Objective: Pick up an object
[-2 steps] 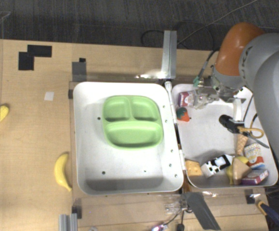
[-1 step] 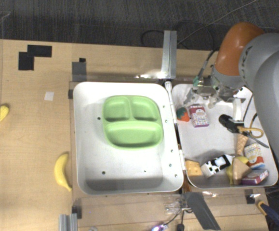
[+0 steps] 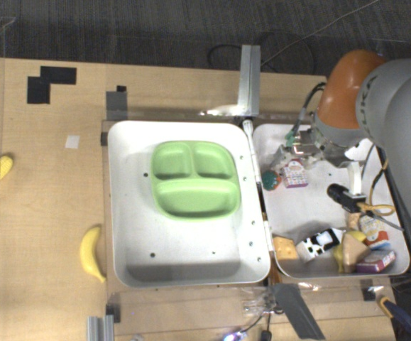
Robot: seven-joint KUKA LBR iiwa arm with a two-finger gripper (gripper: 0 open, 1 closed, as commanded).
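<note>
- Wooden bench (image 3: 49,212) carries two shallow white bins side by side; the arm reaches in from the right.
- Progress: pick not yet made, by my reading. Nothing looks lifted and every item lies on a bin floor. Closing and lifting remain.
- Two-finger gripper (image 3: 301,146) sits low over the far end of the right white bin (image 3: 311,215). Opening width: cannot tell. Nothing seen held.
- Likeliest target: small pink-and-white carton (image 3: 295,174), just beside the gripper; contact unclear.
- Next out: small teal ball (image 3: 269,181) by the bin's left wall; tan square cracker (image 3: 285,247) and black-and-white toy cow (image 3: 319,244) at the near end.
- Left white bin (image 3: 130,261) holds a green divided plastic plate (image 3: 193,177).
</note>
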